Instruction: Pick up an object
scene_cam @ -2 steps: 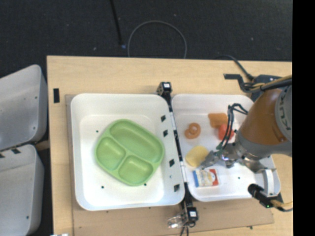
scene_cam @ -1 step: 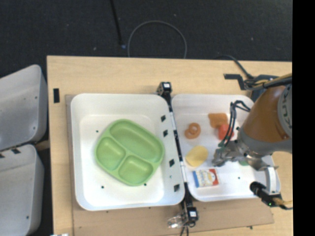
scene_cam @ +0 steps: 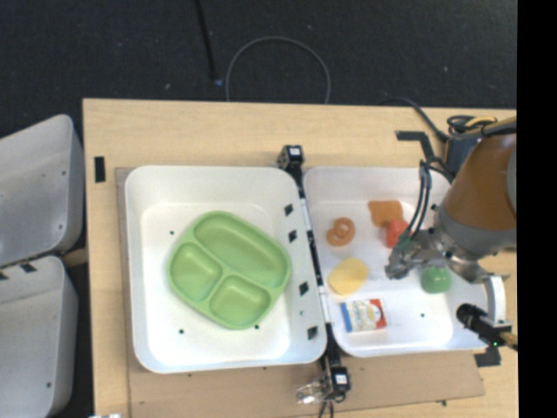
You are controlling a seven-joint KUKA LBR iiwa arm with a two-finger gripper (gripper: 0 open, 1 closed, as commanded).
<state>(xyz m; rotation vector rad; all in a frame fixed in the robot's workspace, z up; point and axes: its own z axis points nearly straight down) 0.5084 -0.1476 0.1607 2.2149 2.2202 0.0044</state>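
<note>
The right bin (scene_cam: 348, 185) holds several small things. An orange ring (scene_cam: 341, 231) lies near its left wall, with a yellow lump (scene_cam: 348, 277) below it. An orange block (scene_cam: 385, 211) and a small red piece (scene_cam: 396, 232) sit further right. A white packet with blue and red print (scene_cam: 362, 314) lies near the front wall. My gripper (scene_cam: 406, 261) hangs low over the right half of this bin, just below the red piece. A green round thing (scene_cam: 435, 279) sits right beside it, partly hidden by the wrist. Nothing is visibly held.
The left bin (scene_cam: 144, 233) holds a green divided plate (scene_cam: 229, 269). A black-clipped divider (scene_cam: 306, 251) runs between the two bins. The arm's grey and orange body (scene_cam: 483, 190) covers the right bin's far right side.
</note>
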